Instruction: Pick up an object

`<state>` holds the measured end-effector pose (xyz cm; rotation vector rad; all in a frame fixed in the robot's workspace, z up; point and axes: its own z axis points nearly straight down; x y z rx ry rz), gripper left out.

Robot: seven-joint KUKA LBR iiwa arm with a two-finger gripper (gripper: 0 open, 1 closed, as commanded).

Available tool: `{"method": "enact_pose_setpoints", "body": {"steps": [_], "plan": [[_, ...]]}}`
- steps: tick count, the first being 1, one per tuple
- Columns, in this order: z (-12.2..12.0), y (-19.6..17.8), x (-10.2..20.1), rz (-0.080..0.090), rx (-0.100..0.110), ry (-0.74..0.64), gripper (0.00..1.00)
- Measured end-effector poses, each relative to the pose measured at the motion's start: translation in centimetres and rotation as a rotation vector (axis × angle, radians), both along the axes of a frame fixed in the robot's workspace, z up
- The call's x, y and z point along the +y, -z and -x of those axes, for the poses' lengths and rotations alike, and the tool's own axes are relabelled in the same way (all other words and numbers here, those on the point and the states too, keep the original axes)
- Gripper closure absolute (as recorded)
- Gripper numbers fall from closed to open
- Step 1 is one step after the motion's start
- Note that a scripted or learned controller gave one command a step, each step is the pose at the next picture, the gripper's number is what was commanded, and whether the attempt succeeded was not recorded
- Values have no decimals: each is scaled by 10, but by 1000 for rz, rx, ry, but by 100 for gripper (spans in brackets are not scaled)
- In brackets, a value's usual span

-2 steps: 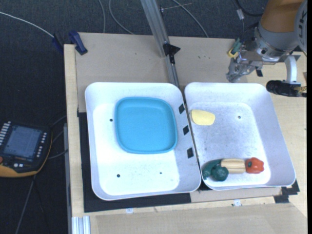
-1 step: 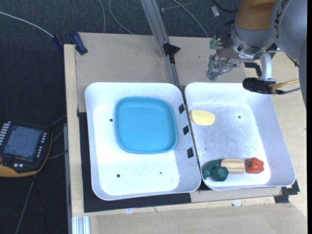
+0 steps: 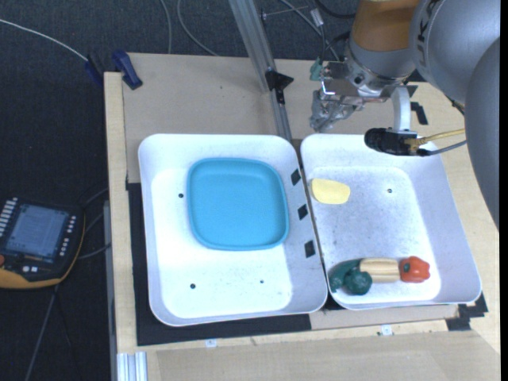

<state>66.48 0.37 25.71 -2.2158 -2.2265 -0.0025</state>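
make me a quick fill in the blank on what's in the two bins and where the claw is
1. The left bin holds a ____ plate.
2. The pale yellow piece lies in the ____ bin.
3. At the right bin's near edge, the tan piece lies between a green one and a ____ one.
4. The claw hangs beyond the bins' ____ edge.

Missing words: blue; right; red; far

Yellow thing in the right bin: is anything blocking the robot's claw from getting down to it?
Nothing visible blocks it. The gripper hangs above the right bin's far rim, and the yellow thing lies alone on bare floor.
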Motion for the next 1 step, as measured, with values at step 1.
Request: {"method": "enact_pose_setpoints", "body": {"steps": [1], "plan": [[-6, 17, 52, 0, 2, 1, 100]]}}
